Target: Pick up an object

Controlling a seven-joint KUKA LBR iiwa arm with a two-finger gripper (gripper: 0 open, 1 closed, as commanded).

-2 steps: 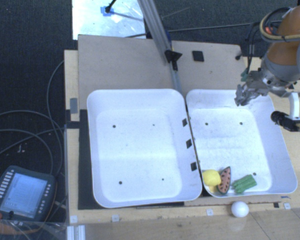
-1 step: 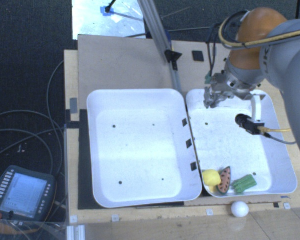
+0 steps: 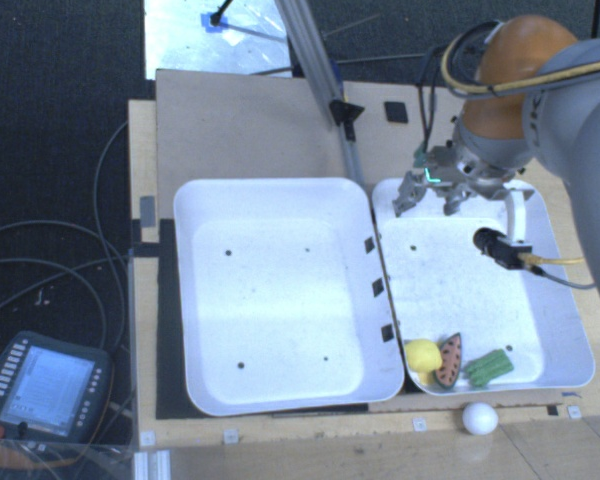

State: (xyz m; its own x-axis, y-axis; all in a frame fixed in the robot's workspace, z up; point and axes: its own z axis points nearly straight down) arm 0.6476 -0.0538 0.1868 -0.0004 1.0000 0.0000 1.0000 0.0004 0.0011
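My gripper (image 3: 429,200) hangs over the far edge of the right bin (image 3: 540,298), near its back left corner. Its two fingers (image 3: 408,196) stand apart with nothing between them, so it is open. At the near edge of that bin lie three small things close together: a yellow lemon-like piece (image 3: 423,354), a watermelon slice (image 3: 448,360) leaning against it, and a green piece (image 3: 487,366) to the right. They are well below the gripper in the view, apart from it.
The left bin (image 3: 270,193) sits beside the right one, with black clips along the shared wall. A white ball (image 3: 479,418) lies on the bench outside the right bin. A black cylinder (image 3: 494,244) with a yellow cable hangs off the wrist. A slanted metal pole (image 3: 310,38) stands behind.
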